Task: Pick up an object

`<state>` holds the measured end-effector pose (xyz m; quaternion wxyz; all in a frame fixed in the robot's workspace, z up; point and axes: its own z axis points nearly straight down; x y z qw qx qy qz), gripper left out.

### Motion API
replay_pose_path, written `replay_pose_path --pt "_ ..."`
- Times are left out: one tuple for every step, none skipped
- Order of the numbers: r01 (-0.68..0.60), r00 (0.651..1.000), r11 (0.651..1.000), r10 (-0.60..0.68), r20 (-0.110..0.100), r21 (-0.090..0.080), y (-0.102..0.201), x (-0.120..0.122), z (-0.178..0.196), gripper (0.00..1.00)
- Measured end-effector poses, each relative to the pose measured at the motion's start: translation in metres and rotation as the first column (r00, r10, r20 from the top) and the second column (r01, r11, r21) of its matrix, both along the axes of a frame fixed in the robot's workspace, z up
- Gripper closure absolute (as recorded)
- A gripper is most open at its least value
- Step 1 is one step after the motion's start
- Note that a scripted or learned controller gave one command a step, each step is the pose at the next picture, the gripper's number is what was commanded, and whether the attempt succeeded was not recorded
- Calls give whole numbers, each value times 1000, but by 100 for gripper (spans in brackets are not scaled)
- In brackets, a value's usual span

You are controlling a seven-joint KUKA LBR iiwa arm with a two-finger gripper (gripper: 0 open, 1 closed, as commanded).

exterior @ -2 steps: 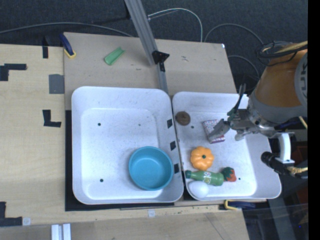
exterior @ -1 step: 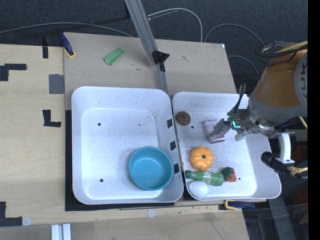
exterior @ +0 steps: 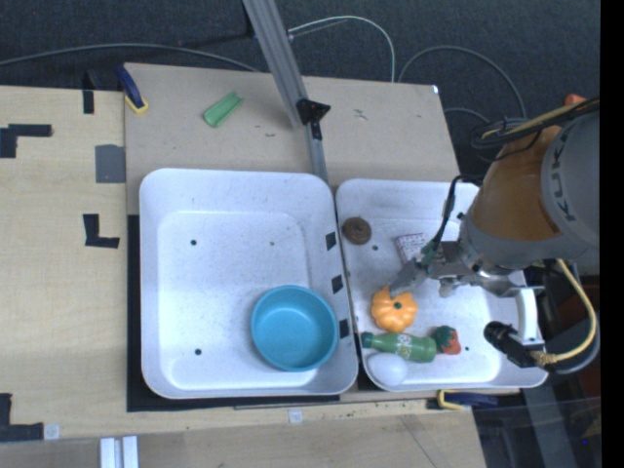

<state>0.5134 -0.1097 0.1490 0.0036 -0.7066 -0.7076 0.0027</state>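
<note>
My gripper (exterior: 413, 267) hangs over the right bin (exterior: 385, 200), just above and right of a small orange pumpkin (exterior: 393, 310). Nothing shows between its fingers. Below the pumpkin lies a green bottle (exterior: 402, 345) with a red strawberry-like piece (exterior: 447, 339) at its right end. A white egg-shaped object (exterior: 389, 369) rests at the bin's front edge. A brown round disc (exterior: 357, 230) sits at the back left of the right bin. A blue bowl (exterior: 292, 327) stands in the left bin (exterior: 195, 261), front right.
A green block (exterior: 222, 109) lies on the bench behind the left bin. A grey pole (exterior: 278, 47) slants down to the divide between the bins. Cables trail behind the arm at the right.
</note>
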Motion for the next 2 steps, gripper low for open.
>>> replay_pose_path --pt "0 1000 1000 0 1 0 1 -2 -54 0" --pt "-2 1000 1000 2 3 1 1 -1 -42 100"
